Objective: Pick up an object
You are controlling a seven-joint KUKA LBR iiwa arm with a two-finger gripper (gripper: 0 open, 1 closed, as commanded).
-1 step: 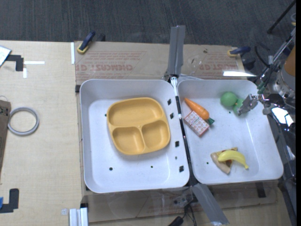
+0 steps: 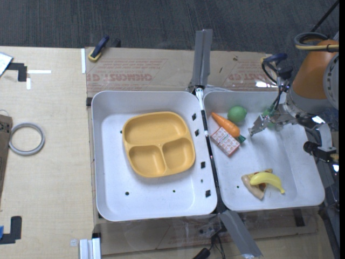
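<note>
Two white bins sit side by side on the bench (image 2: 48, 198). The left bin (image 2: 108, 198) holds a yellow divided plate (image 2: 159, 143). In the right bin (image 2: 302, 193) lie a carrot (image 2: 225, 124), a green ball (image 2: 237, 114) just beside it, a small patterned box (image 2: 224, 141) touching the carrot, and a banana (image 2: 269, 179) near the front. The gripper (image 2: 260, 125) hovers over the right bin near the ball, nothing between its jaws. A tape roll (image 2: 26, 139) lies at the far left.

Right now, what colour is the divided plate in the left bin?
Yellow-orange, plain with no pattern; the divided plate shows clearly in the camera view.
</note>
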